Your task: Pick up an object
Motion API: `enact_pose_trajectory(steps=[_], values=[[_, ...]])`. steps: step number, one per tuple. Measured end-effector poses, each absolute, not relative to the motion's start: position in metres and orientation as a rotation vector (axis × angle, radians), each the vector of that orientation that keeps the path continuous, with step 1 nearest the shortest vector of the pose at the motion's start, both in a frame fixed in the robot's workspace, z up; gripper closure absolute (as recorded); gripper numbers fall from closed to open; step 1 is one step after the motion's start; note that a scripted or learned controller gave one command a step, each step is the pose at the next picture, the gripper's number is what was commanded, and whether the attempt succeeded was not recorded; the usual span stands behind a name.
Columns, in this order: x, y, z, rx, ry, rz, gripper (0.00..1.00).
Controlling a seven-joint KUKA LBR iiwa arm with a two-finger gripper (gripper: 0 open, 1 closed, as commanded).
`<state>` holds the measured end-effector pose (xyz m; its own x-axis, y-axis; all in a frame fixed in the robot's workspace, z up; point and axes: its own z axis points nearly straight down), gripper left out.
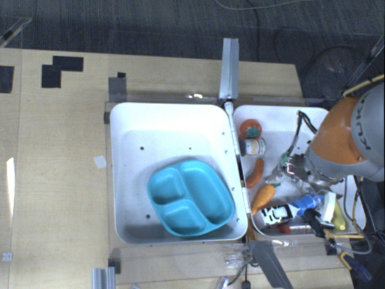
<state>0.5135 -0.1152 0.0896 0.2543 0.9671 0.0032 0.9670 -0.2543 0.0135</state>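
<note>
The right bin (274,116) holds several small objects. A red and green tomato-like ball (250,128) lies at its far left, with a small labelled can (254,146) just below it. An orange-brown sausage (255,172) and an orange carrot (263,197) lie along the left wall. At the near edge are a black and white item (278,213), a blue bottle (307,203) and a dark red marker (298,227). My gripper (287,168) hangs low over the middle of this bin, just right of the sausage and above the carrot's top end.
The left bin (129,131) holds a blue divided plate (190,197) at its near right. A white piece (328,207) and a yellow piece (338,217) lie at the right bin's near right corner. The arm's orange band (335,140) covers that bin's right side.
</note>
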Motion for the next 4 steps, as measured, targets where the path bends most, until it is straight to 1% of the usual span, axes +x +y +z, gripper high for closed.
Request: enact_pose_trajectory(steps=[1, 2, 3, 4], values=[[0.493, -0.087, 0.090, 2.294, 2.121, 0.019, 0.00], [0.533, -0.086, 0.184, 2.406, 2.015, 0.005, 0.00], [0.546, -0.084, 0.090, 2.208, 2.220, 0.015, 0.00], [0.549, -0.082, 0.102, 2.200, 2.219, 0.026, 1.00]])
